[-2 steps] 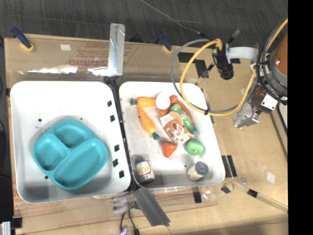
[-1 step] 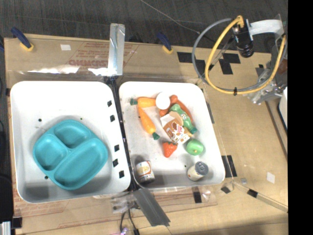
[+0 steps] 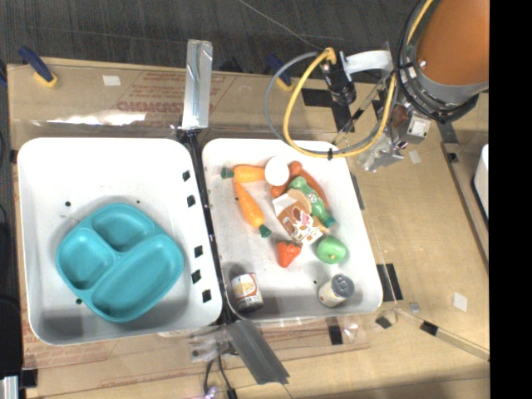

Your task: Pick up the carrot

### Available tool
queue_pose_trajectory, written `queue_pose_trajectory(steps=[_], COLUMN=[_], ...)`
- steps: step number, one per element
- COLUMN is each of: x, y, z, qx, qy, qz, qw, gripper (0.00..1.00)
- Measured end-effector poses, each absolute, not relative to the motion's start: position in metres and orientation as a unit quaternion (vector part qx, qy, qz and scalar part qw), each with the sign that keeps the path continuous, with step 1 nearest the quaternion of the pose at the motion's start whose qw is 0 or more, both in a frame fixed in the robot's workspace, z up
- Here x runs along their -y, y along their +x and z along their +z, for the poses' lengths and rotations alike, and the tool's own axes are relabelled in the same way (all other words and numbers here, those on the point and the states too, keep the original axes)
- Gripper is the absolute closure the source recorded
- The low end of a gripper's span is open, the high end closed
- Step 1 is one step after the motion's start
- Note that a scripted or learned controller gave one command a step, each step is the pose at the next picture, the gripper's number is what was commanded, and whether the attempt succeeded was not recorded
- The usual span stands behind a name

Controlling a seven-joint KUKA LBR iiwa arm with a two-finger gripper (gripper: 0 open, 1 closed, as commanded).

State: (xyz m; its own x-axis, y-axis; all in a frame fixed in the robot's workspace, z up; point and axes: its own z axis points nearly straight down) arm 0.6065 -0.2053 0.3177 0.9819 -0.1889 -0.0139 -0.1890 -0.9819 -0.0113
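The carrot (image 3: 248,205) is orange with a small green tip and lies lengthwise in the left part of the right bin (image 3: 249,268), beside a second orange piece (image 3: 247,173). My gripper (image 3: 379,154) hangs just beyond that bin's far right corner, up and to the right of the carrot, with yellow and grey cables looping around it. Nothing shows in it.
Packed beside the carrot are a white ball (image 3: 276,171), a green bottle (image 3: 312,199), a small carton (image 3: 298,219), a strawberry (image 3: 288,253) and a green apple (image 3: 331,248). Two cans (image 3: 245,292) (image 3: 336,289) stand at the front. A teal divided plate (image 3: 120,260) lies in the left bin (image 3: 50,173).
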Motion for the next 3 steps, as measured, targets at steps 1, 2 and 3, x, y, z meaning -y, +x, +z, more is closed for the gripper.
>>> queue_pose_trajectory(steps=[1,2,3], x=[0.208,0.209,0.209], y=[0.639,0.583,0.564], z=[0.493,0.333,0.467], qx=[-0.097,-0.121,-0.099], qy=[-0.995,-0.993,-0.995], qz=[-0.0053,0.0048,-0.0049], qw=[0.001,0.003,0.001], gripper=[1.0,1.0,1.0])
